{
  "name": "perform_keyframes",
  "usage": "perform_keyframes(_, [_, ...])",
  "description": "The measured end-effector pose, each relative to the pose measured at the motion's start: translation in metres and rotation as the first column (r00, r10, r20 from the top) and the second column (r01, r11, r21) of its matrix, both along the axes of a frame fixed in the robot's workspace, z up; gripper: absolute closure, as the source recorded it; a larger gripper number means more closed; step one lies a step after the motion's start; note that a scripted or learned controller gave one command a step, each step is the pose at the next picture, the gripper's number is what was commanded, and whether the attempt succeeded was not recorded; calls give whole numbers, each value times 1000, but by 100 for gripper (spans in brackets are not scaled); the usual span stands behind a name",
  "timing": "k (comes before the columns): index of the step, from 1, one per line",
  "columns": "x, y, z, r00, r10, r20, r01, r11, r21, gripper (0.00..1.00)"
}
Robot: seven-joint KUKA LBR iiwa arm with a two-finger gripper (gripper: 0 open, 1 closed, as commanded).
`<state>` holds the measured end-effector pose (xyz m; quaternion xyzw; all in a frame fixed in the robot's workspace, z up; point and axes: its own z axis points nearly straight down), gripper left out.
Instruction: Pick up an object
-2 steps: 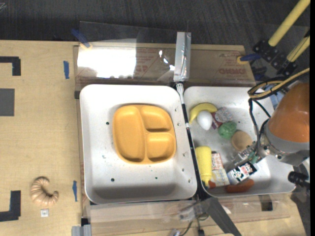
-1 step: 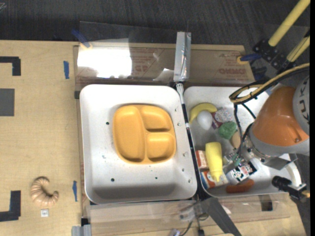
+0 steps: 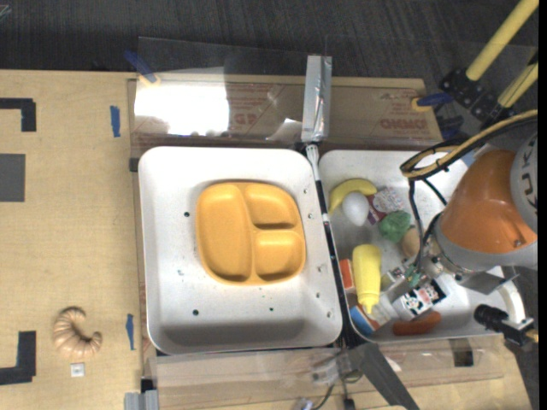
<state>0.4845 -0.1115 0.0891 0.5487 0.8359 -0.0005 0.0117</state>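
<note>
Overhead view of the bench (image 3: pixel 68 229), a pale cardboard-coloured surface with black tape marks along its left edge and blue tape tabs near the bins; dark carpet lies beyond its far edge. A tan croissant-shaped toy (image 3: pixel 77 331) sits near the bench's near left corner. The left bin (image 3: pixel 162 229) carries a yellow divided tray (image 3: pixel 250 231) at its middle. A folded strip of clear plastic and silver tape (image 3: pixel 315 96) stands along the far edge above the divide between bins. The right bin (image 3: pixel 376 156) holds the clutter: a yellow banana (image 3: pixel 351 190) and a white egg (image 3: pixel 355 211) toward its far left corner, a green item (image 3: pixel 396 226) just right of them, a yellow bottle (image 3: pixel 367 276) along its left wall, and a red piece (image 3: pixel 416 323) near its near edge. The gripper (image 3: pixel 417 290) hangs low over the bin's near middle, under the orange band (image 3: pixel 487 207), just right of the yellow bottle; the bottle lies beside the jaws, and whether they are open or closed cannot be told.
</note>
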Motion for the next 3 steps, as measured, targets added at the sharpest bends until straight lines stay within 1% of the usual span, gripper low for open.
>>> perform_keyframes(1, [60,5,-2,966,-259,-11,259,966,14,0])
perform_keyframes(2, [62,-8,-2,953,-304,-11,304,952,18,0])
perform_keyframes(3, [65,-8,9,953,-302,-6,302,953,17,100])
